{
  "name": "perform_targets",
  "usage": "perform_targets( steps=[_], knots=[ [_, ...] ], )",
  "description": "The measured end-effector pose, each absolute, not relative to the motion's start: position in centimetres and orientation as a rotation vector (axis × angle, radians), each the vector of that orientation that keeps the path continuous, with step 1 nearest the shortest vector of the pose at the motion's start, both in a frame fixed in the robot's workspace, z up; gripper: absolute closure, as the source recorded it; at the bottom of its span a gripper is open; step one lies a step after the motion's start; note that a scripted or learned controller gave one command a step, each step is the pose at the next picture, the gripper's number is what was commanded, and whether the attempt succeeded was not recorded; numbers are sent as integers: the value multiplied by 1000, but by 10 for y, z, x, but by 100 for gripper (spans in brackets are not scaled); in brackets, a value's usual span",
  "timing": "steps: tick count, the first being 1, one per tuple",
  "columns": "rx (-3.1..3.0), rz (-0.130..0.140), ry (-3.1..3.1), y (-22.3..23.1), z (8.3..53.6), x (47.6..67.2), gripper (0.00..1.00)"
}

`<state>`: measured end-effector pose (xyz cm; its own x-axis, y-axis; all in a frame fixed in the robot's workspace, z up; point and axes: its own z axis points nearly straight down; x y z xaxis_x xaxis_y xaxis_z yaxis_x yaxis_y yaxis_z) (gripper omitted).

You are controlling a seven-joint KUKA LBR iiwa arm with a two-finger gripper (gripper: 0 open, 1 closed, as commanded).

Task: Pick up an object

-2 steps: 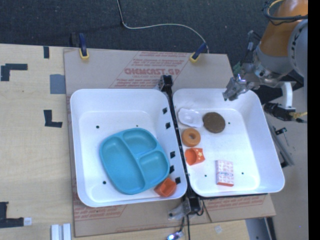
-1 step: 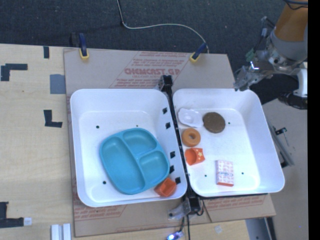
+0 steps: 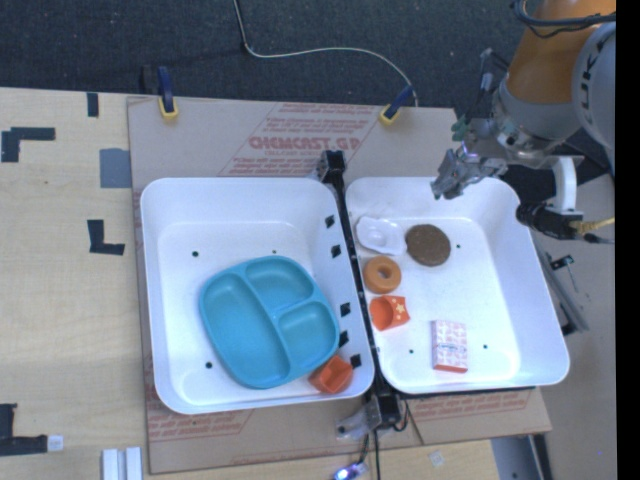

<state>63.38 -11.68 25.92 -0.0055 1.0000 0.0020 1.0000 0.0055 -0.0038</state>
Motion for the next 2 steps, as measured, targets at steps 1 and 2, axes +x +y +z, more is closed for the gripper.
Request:
perform_targets(
  steps=[1, 2],
  knots=[
    [-2213, 3, -2225, -71, 254, 630, 100],
    [-2210, 3, -2226, -9, 248, 614, 100]
  ],
)
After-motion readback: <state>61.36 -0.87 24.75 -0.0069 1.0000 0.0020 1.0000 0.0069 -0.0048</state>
